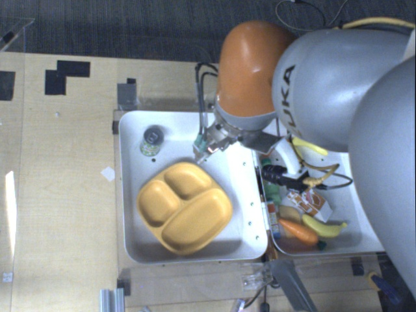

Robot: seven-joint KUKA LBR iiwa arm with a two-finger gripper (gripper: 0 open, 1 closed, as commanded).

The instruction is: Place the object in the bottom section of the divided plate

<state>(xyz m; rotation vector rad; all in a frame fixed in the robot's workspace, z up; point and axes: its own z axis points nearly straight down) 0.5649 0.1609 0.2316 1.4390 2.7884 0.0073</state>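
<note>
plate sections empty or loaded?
Empty. All three sections of the yellow plate show bare surface; the banana and carrot lie in the right bin.

The grey arm reaches in from the right, its pincer pointing down.

You've got the divided plate sitting flat in the left bin, toward its near side. It's yellow, rounded-square, turned at a bit of an angle, with two small sections on the far-left side and one big section on the near-right. All three sections look bare. As for the object to place, you can't really tell which one it is from this shot.
</note>
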